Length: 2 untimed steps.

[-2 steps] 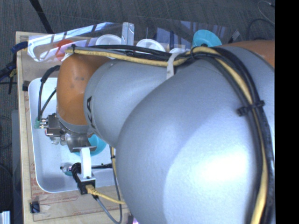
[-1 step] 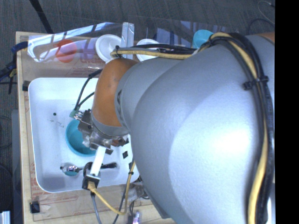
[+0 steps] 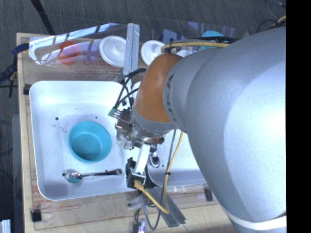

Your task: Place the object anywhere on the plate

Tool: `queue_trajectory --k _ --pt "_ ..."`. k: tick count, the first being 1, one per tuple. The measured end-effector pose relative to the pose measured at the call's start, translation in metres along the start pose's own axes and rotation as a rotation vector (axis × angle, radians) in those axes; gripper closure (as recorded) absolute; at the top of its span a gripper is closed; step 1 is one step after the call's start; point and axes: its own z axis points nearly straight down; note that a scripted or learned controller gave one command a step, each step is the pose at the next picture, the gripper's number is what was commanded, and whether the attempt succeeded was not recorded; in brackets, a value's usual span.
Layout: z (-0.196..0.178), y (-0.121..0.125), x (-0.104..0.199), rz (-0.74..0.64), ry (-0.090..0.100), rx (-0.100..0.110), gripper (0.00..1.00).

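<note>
Judging by how things lie, the task is not yet done. The spoon (image 3: 95, 174), which I take to be the object, lies flat on the floor of the left bin (image 3: 36, 130), close to the near wall, with its rounded end toward the left and its handle pointing right. The blue plate (image 3: 90, 141), deep and rather like a bowl, sits in the same bin just behind the spoon. The two are near each other but apart, and nothing rests on the plate.

The arm (image 3: 228, 110) reaches in from the right and covers most of the right bin (image 3: 187, 176). Its wrist hangs over the divide between the two bins, with the pincer (image 3: 125, 132) near the plate's right edge and above the tip of the spoon's handle. I cannot tell whether the pincer is spread or pressed together, and nothing shows in its grip.

What seems left is all of it: taking up the spoon, lifting it and setting it on the plate. White cups (image 3: 114, 50) stand at the back of the desk (image 3: 73, 205).
</note>
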Motion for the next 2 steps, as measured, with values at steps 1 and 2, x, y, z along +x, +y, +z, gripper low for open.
queue_trajectory --k 1,2 --pt "0.093 -0.021 0.057 -0.015 -0.002 0.002 1.00" --pt "0.045 -0.031 0.047 -0.190 0.000 -0.001 1.00"
